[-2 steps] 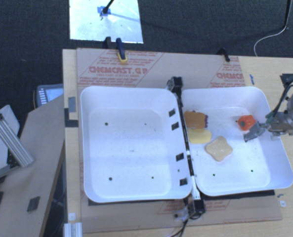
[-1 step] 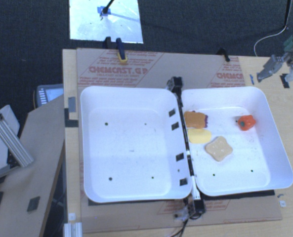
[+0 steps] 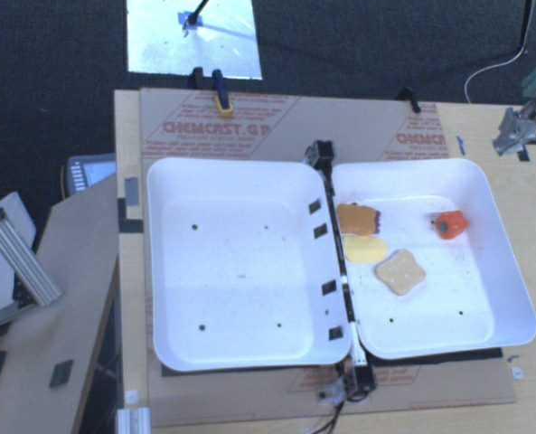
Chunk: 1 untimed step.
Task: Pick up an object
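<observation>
Two shallow white bins are seen side by side on a brown board printed with red lettering. In the right bin four small objects are gathered in the far half. An orange-brown block with a purple edge lies near the wall shared with the left bin. A flat yellow piece is set just in front of the block, touching it or nearly so. A tan toast-shaped piece lies just beside the yellow piece, toward the front. A red-orange piece sits well apart from the others, to the right. The gripper is seen as a grey shape at the right edge, outside the bins and beyond the right bin's far corner, with nothing seen in its grasp; whether it is spread or closed cannot be told
</observation>
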Motion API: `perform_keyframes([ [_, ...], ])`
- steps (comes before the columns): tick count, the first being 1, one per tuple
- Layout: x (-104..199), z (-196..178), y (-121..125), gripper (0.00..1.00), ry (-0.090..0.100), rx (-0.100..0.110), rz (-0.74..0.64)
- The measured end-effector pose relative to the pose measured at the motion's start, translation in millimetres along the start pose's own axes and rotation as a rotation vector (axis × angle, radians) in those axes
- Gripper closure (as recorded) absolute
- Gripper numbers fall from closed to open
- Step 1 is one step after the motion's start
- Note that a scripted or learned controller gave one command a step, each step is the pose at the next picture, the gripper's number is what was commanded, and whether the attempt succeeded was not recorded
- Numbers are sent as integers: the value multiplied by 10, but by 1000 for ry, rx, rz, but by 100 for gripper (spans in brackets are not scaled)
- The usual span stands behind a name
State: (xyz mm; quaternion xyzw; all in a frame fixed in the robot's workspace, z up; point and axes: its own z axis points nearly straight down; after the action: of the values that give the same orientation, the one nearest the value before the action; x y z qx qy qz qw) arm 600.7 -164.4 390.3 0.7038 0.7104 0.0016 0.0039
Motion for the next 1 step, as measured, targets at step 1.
perform_keyframes([
  [1,155,-854,98,100,1,-4,2],
])
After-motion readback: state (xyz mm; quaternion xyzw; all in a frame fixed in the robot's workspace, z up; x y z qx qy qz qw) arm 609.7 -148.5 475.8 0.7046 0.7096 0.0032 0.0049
